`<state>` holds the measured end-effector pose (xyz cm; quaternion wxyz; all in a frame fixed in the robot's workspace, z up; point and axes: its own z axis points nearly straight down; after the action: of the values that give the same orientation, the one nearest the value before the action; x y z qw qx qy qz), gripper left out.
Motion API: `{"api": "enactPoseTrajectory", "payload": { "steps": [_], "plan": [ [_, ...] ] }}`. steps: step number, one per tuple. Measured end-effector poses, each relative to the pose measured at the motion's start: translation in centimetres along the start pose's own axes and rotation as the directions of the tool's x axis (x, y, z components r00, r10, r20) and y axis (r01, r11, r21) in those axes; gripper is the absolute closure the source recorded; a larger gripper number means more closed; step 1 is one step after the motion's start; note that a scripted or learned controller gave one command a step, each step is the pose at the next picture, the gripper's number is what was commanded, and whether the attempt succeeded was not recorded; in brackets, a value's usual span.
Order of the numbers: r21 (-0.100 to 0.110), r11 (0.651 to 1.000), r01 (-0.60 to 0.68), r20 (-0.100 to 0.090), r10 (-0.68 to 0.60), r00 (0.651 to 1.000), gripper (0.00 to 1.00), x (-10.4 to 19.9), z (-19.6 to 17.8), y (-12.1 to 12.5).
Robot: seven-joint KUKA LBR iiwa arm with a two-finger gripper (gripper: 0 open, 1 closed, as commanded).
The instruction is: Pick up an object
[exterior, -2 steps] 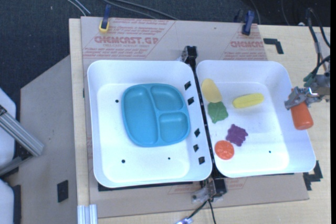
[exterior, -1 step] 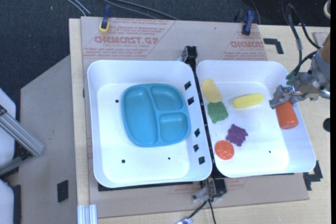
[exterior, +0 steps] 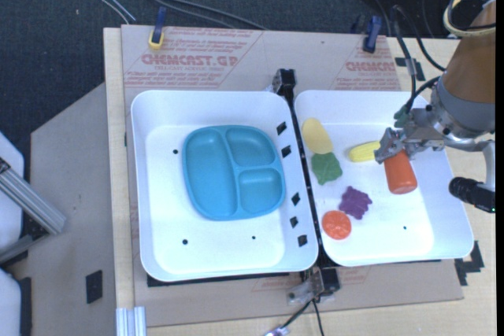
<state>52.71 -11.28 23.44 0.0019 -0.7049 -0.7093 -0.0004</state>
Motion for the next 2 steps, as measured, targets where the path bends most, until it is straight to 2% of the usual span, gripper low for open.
{"api": "enactPoseTrajectory", "payload": {
  "steps": [1, 2],
  "plan": [
    [-0.004, 1.000, 0.001, 0.001, -0.001, 1.000, 1.00, 5.3, -0.8, 0.6],
    [-0.002, 1.000, 0.001, 0.000, -0.001, 1.000, 1.00, 10.7, -1.4, 0.2]
  ]
}}
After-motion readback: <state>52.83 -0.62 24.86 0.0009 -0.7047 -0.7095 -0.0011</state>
